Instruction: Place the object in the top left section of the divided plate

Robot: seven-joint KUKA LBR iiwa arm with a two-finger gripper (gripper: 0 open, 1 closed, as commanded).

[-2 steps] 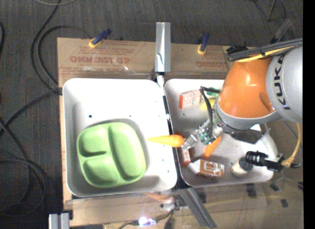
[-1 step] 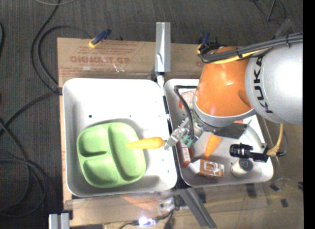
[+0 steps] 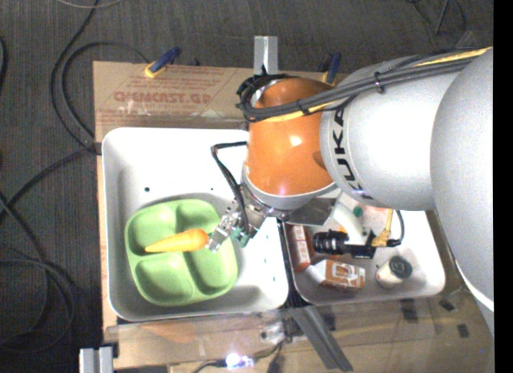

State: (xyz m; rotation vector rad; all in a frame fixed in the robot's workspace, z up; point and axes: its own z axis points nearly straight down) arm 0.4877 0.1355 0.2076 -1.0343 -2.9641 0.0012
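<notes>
The arm (image 3: 385,139) takes up the upper right of the camera view — grey body, orange band — and reaches down to the left bin (image 3: 120,171). Out beyond the gripper sits the green divided plate (image 3: 148,283), flat on the bin floor. The right bin (image 3: 425,283), back behind the wrist, holds a brown box (image 3: 343,273) and a small round container (image 3: 394,269).

The gripper (image 3: 227,231) hangs at the plate's right edge with its fingers closed on the thick end of the carrot (image 3: 178,241). The carrot stretches away from the fingertips, tip pointing left, over the plate's upper sections (whether it touches the plate or hovers just above it, I cannot tell).

It looks like a toy carrot — light, stiff and smooth, so probably a bit slippery. The tapered tip would likely squirt out of a pinch; the broad end, where the fingers already grip, seems the safest hold. Little risk of breakage if dropped.
</notes>
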